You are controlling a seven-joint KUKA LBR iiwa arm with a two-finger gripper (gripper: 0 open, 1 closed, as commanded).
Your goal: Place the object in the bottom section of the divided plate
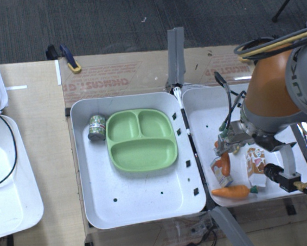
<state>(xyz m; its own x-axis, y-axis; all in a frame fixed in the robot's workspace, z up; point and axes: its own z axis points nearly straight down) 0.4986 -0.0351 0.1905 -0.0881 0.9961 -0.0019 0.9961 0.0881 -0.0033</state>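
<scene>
A green divided plate (pixel 141 140) lies in the left bin (pixel 140 200), with two small sections at the back and one wide bottom section (pixel 144 155) toward the front; nothing lies in it. In the right bin (pixel 202 120), my gripper (pixel 227 146) hangs low over a cluster of objects. Just under it is a small orange-red item (pixel 223 165) on a pale packet. An orange carrot (pixel 233 192) lies at the front wall. A white and red packet (pixel 256 167) sits to the right.
A small green-labelled can (pixel 96 127) stands in the left bin just left of the plate. A grey divider post (pixel 176 57) rises between the bins at the back. The arm's orange band (pixel 270 88) hangs over the right bin's right half.
</scene>
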